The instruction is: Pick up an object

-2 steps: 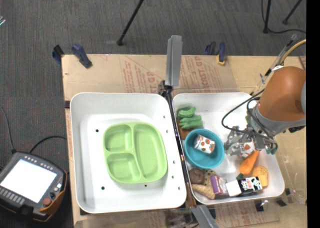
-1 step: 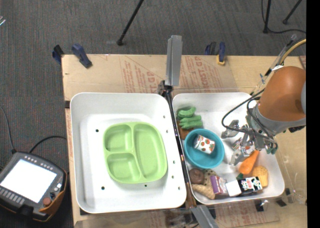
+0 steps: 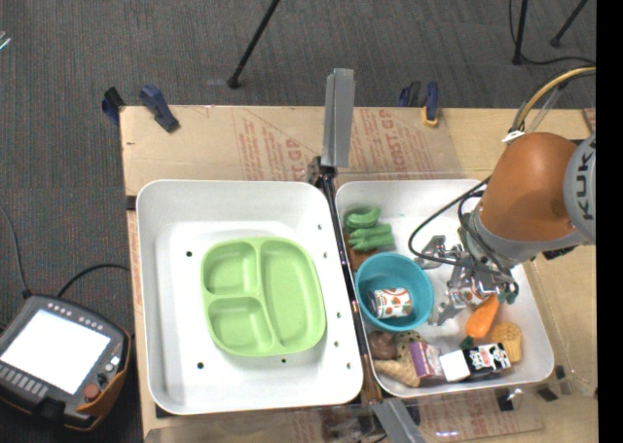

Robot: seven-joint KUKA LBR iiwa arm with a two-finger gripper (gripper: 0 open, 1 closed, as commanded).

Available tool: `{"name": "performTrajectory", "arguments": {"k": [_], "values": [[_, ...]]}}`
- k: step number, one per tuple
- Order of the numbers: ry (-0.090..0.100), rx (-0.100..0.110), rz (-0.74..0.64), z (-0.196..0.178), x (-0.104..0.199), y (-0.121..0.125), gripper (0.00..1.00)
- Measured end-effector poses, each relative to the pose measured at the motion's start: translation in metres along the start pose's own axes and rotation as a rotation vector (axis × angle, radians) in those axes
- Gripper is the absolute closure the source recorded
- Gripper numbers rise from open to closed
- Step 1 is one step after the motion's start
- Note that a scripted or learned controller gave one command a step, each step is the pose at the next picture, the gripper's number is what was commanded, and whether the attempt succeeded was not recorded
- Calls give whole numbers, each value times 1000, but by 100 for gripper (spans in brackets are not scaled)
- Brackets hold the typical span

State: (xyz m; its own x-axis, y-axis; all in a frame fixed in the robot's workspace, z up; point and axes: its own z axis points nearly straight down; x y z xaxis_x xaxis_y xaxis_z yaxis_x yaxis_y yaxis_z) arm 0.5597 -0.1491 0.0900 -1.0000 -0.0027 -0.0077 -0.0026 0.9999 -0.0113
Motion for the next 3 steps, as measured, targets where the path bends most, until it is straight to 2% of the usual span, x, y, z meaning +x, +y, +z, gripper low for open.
{"name": "performTrajectory", "arguments": {"k": [1,2,3], "values": [[4,-12,-75,3,-55,-64,0],[2,-5,-185,0,-39,-3,0],[-6,22,-246,-6,-51,10,0]]}}
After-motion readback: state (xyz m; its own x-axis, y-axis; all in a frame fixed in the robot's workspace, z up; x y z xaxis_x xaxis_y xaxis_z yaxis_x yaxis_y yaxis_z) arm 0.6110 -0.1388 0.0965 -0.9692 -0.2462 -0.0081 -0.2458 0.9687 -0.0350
